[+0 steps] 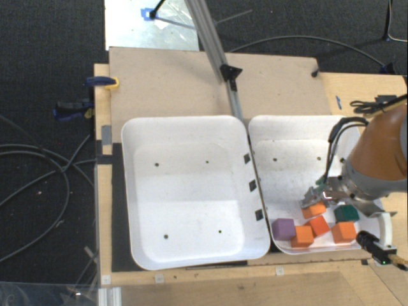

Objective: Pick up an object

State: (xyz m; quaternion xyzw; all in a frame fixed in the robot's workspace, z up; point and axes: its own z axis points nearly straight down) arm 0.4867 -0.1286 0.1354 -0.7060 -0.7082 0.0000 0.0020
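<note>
Arm [382, 152] comes in from the right, orange band over the right bin [287, 152], grey wrist below it. Gripper [319, 199] sits low at the near right part of that bin, right over the block cluster. Tool state: cannot tell, the tip is too small and cluttered to read, and no block is clearly seen gripped.

Blocks are all bunched in the near corner of the right bin. Purple block [284, 227] is leftmost, lying flat on the bin floor. Orange block [303, 236] is just beside it on the right, touching or nearly so. Another orange block [318, 225] sits behind that one, and a third orange piece [313, 210] lies right under the gripper tip; contact unclear. Green block [346, 213] is to the right, partly hidden by the wrist hardware. One more orange block [343, 232] sits just in front of the green one, near the bin's front rim.

Left bin [191, 190] lies alongside, the two rims touching. Both bins rest on a tan board [178, 81]. Metal pole [207, 27] slants across the board from the top. Blue clamp [95, 81] grips the board's left edge.
</note>
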